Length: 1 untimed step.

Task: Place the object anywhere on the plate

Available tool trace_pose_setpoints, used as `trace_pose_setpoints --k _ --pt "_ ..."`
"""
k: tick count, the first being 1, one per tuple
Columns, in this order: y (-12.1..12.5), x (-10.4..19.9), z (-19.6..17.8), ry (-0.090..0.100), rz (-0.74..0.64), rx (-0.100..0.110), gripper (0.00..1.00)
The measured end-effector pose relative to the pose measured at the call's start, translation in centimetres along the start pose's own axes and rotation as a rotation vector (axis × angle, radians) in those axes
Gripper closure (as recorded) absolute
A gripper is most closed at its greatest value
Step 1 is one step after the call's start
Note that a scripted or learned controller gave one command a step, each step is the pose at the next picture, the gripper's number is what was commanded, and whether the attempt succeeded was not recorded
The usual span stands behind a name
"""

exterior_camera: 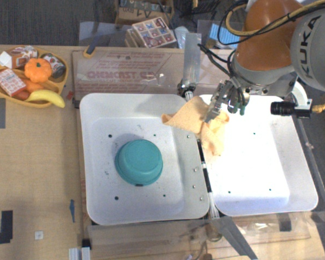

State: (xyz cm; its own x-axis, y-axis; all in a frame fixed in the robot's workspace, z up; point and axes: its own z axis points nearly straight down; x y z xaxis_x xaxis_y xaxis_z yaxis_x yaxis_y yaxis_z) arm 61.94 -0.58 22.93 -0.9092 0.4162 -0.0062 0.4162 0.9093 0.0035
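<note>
Two shallow white bins sit side by side on a tan wooden table, the left bin [97, 118] and the right bin [271, 167], with a yellow bowl of toy fruit and small boxes [28, 76] near the table's far left corner and cardboard clutter beyond the far edge. A teal round plastic plate [139, 162], sitting like an upturned dish, rests in the middle of the left bin. The task's object, a crumpled yellow-orange cloth [197, 122], is draped across the ridge between the two bins near their far edge, part in each bin. The grey arm's end effector [219, 108] is down at the cloth's right portion, its fingers appearing closed on a fold of the cloth, though the pinch looks shallow. The likely trouble from here: a thin fold could slip out as the arm lifts and carries toward the plate. The cloth's trailing end may also drag on the dividing ridge and pull free, or it may land half off the plate, since the limp fabric spreads unpredictably when released.
</note>
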Motion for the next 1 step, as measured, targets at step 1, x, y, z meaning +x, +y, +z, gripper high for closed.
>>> trace_pose_setpoints --k 1 --pt "4.83 1.09 -0.97 -0.002 -0.396 -0.002 1.00"
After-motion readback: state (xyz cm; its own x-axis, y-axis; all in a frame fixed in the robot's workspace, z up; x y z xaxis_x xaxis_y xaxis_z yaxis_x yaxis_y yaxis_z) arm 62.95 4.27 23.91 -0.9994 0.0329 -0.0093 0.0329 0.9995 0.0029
